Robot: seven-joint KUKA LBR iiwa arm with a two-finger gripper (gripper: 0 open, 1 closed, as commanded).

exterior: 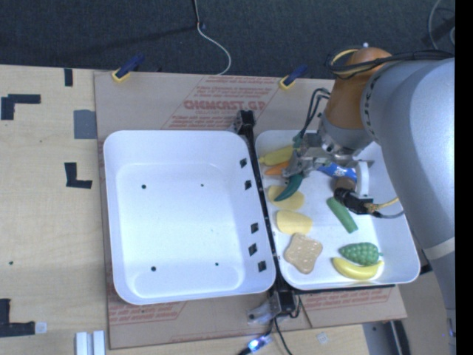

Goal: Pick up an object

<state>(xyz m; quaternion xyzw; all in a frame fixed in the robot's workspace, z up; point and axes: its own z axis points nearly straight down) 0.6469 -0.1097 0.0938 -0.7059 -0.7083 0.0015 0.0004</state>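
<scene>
The right bin (403,231) holds several toy foods. Along its left side lie a yellow piece (276,156), an orange carrot (274,170), a teal piece (293,182), a pale yellow fruit (287,195) and a yellow block (293,221). A slice of toast (303,252) lies at the front, with a green cucumber (342,215), a green bumpy vegetable (360,253) and a banana (357,271) to its right. My gripper (301,166) is low over the bin's back left, right above the teal piece and the carrot. A blue item (344,172) lies just right of it.
The left bin (118,198) stands beside the right one, with a black clip strip (255,220) along the shared wall. The grey arm (414,139) covers the right bin's back right corner. Cables (369,207) trail over the bin near the cucumber.
</scene>
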